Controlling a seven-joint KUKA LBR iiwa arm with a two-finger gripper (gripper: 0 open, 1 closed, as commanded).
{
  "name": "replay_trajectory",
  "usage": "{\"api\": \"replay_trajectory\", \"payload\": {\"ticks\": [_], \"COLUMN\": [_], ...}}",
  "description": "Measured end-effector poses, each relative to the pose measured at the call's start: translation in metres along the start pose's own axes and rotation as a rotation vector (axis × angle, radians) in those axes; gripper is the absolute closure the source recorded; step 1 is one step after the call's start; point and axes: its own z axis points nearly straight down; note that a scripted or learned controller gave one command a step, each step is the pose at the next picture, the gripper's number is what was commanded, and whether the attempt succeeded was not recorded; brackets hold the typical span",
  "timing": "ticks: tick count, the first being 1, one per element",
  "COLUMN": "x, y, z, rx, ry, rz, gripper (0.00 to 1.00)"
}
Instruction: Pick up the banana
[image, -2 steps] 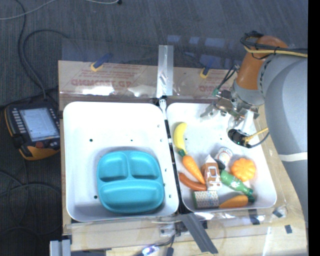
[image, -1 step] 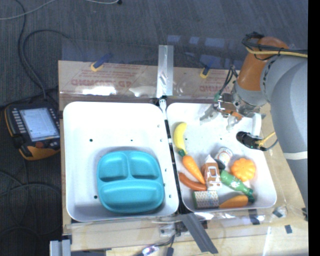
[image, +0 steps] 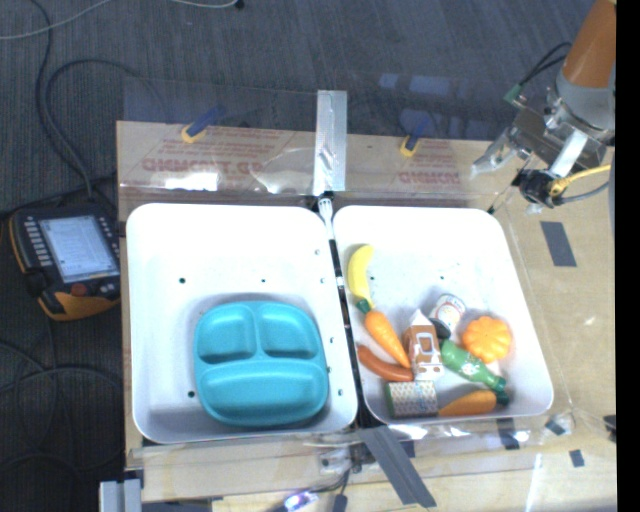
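Note:
The yellow banana (image: 358, 272) lies in the right bin (image: 500, 250), close against its left wall, its dark tip pointing toward the front. My gripper (image: 508, 174) hangs above the bench beyond the right bin's far right corner, well away from the banana. Its fingers stand open with nothing between them.
Just in front of the banana lie a carrot (image: 385, 335) and a red pepper (image: 383, 362). A can (image: 447, 310), a small carton (image: 425, 350), an orange pumpkin (image: 487, 338), a green bottle (image: 470, 365) and a grater (image: 412, 398) crowd the right bin's front. A blue divided tray (image: 262, 362) sits in the left bin (image: 160, 300).

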Motion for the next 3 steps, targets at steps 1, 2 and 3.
{"api": "replay_trajectory", "payload": {"ticks": [1,2,3], "x": [-0.022,0.035,0.104], "y": [0.003,-0.038,-0.094], "z": [-0.135,-0.135,-0.136], "rx": [0.000,0.004,0.002], "ry": [0.000,0.001,0.001], "rz": [0.303,0.690,0.679], "gripper": [0.00,0.00,0.00]}}
